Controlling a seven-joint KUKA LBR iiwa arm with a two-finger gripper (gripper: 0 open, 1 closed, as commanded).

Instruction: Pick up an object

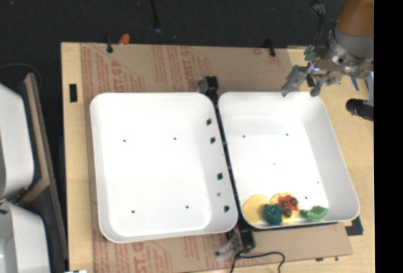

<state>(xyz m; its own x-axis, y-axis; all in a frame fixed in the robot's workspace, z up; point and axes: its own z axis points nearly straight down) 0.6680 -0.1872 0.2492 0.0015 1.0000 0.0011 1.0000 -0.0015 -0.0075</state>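
Small objects lie clustered at the near edge of the right bin (315, 139): a pale yellow piece (254, 207), a teal piece (272, 214), a red piece (288, 202) and a green piece (315, 212). They touch or nearly touch one another. My gripper (300, 90) hangs over the far rim of the right bin, well away from the cluster. It is open, its two fingers spread with nothing between them.
The left bin (157, 165) sits beside the right one, with black clips along the seam (219, 152). Both rest on a cardboard-covered bench (151, 70). White containers (16, 139) stand at the far left, off the bench.
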